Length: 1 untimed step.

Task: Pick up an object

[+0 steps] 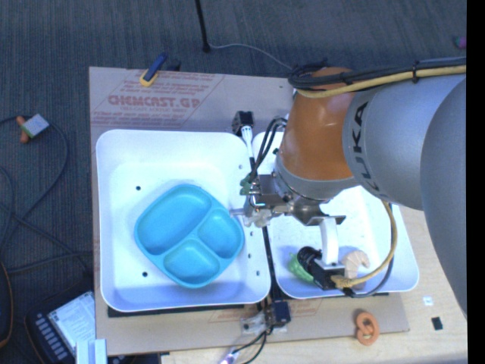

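Observation:
A light blue divided plate (189, 233) lies in the left bin (121, 158), tilted toward its front right corner. In the right bin (405, 275), a green object (297, 267) and a pale peach object (356, 262) sit near the front wall, partly hidden by the arm. My gripper (254, 203) hangs over the divider between the two bins, just right of the plate's rim. The grey and orange arm (326, 139) covers most of the right bin.
A blue and yellow item (154, 68) lies on the board behind the left bin. A small orange ring-shaped thing (367, 326) rests on the bench in front of the right bin. A small grey and orange object (32, 126) is on the floor at the left.

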Tool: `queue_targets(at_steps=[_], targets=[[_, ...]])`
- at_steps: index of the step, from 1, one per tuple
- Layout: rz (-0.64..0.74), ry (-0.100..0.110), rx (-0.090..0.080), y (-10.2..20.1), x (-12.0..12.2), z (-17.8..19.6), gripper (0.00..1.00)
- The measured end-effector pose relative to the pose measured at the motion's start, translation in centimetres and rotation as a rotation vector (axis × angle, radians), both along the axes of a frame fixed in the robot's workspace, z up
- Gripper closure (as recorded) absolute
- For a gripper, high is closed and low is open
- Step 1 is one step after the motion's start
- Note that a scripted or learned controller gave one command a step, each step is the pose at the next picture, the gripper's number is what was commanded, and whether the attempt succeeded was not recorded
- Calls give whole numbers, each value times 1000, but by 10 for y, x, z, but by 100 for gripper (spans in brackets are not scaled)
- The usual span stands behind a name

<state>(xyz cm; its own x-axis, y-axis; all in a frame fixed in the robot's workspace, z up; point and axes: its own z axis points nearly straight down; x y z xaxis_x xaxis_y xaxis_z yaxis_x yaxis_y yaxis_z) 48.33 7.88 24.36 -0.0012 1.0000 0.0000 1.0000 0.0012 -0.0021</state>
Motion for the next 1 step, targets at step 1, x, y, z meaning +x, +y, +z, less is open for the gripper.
queue_targets(at_steps=[1], targets=[[-2, -2, -2, -72, 1, -10, 100]])
